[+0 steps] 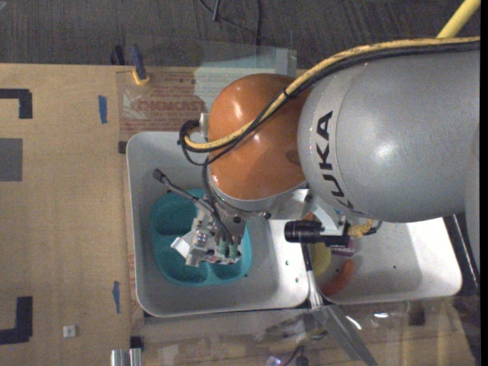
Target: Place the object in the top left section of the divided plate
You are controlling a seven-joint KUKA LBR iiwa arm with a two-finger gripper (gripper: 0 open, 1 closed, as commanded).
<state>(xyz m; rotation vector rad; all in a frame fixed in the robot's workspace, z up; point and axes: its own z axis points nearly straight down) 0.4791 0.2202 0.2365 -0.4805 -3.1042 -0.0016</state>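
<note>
Jaws (210, 246) hovering over teal divided plate (169, 227); we are failing to tell their state. Risking drop into wrong section, 6 o'clock side.

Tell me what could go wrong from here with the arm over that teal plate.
1. The claw hangs low over the teal divided plastic plate; descending further could press or shove it.
2. The arm's orange band hides much of the left white bin, so the target section is hard to confirm.
3. Any release might land in the wrong compartment.
</note>
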